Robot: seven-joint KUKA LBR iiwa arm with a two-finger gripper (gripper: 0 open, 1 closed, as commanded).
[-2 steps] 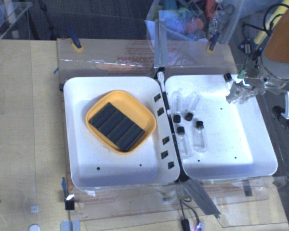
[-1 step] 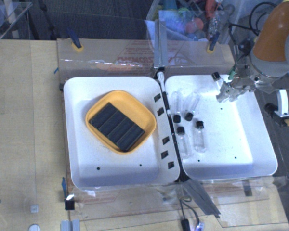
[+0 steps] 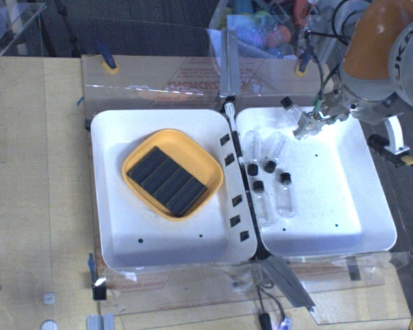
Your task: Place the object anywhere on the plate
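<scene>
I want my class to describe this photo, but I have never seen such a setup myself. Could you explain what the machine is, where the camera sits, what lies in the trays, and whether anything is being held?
The camera is fixed above a bench, looking down at a slant. The grey and orange shape at upper right is a robot arm, reaching in from the right. Its gripper, a two-finger clamp, hangs over the far edge of the right bin; it is too small and blurred to tell whether it holds anything. In that bin lie several small clear vials with black caps. The left bin holds a yellow plate with a dark ridged block lying on it. The job is to put an object on that plate.
</scene>
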